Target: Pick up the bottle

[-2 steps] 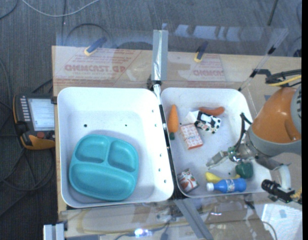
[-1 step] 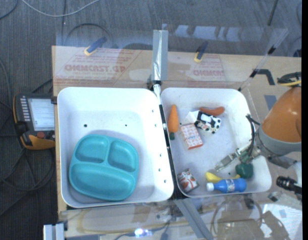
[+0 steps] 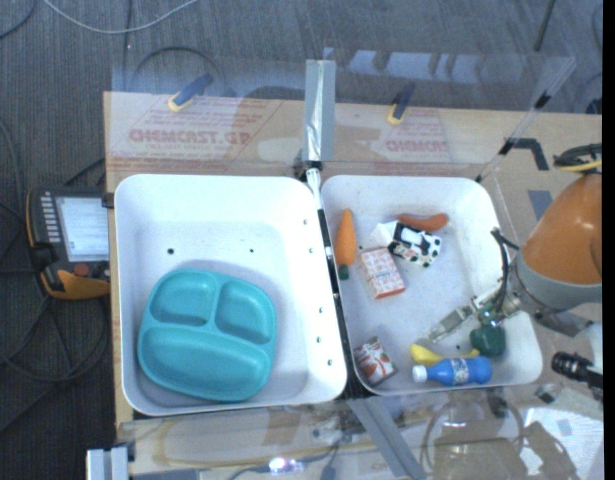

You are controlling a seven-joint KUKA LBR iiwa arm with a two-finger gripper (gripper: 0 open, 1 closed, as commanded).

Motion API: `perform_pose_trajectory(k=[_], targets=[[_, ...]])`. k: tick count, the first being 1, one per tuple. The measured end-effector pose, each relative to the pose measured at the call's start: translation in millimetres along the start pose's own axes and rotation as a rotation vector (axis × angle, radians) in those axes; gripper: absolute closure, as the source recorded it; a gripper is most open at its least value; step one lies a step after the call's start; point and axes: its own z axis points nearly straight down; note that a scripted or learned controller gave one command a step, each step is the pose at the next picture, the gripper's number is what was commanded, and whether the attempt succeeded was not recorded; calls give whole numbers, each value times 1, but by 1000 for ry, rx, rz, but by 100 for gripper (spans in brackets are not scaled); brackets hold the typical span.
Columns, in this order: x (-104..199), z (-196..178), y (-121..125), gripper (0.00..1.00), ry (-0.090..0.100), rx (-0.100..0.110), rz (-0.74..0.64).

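Dark grey carpet with loose cables lies around a brown cardboard-topped bench (image 3: 217, 133), and two shallow white bins sit on it side by side. Inside the left white bin (image 3: 187, 208) there is a teal plastic plate with three sections (image 3: 207, 335), resting toward the near side.

More things lie in the right white bin (image 3: 457, 193). An orange carrot-shaped toy (image 3: 345, 238) lies along the left wall at the far end. Just right of it is a small pink box with print on it (image 3: 381, 272). Farther right sit a black and white cow-like toy (image 3: 416, 245) and a reddish sausage-shaped toy (image 3: 424, 222) just behind it. Near the front left corner lies a small crinkled packet, red and silver (image 3: 373, 359).

The blue plastic bottle with a white cap (image 3: 452, 372) lies on its side at the near edge of the right bin, cap pointing left. A yellow banana-shaped toy (image 3: 434, 352) lies touching it on the far side, and a dark green round thing (image 3: 488, 339) sits just beyond the bottle's right end.

The grey arm with the orange band (image 3: 567, 238) comes in from the right. Its metal pincer (image 3: 465, 317) reaches down and to the left, with its tips just past the yellow toy — so the bottle is near it, on the side closer to us, and not between the fingers. Whether the fingers are apart or together is too small to tell.
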Motion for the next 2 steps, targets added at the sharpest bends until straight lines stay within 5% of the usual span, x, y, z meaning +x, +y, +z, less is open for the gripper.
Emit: perform_pose_trajectory(k=[1, 2], targets=[[-2, -10, 2, 100, -10, -6, 0], [-2, -10, 2, 0, -10, -6, 1]])
